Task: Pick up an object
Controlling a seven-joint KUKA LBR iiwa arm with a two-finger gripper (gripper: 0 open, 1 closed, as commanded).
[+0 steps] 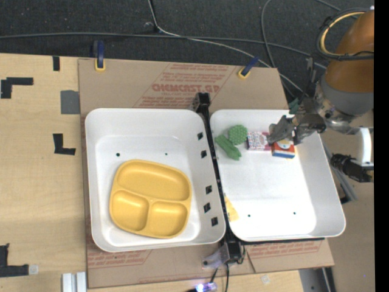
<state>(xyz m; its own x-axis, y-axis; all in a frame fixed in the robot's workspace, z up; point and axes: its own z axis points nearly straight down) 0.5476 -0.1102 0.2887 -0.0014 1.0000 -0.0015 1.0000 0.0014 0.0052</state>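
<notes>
Hovering over the right bin (322, 181), the gripper (284, 132), finger state unclear, should centre above the red-and-blue block (284, 150) beside the green toy (231, 140).

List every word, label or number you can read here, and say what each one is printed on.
"CHEMCAST GP": red print, seen reversed, on the brown cardboard sheet under the bins; a guess, since the print is faint.
Smaller red lines around it, and along the sheet's near edge: too blurred to read.
Patterned packet and red, white and blue box by the tool: print too small to read.
</notes>
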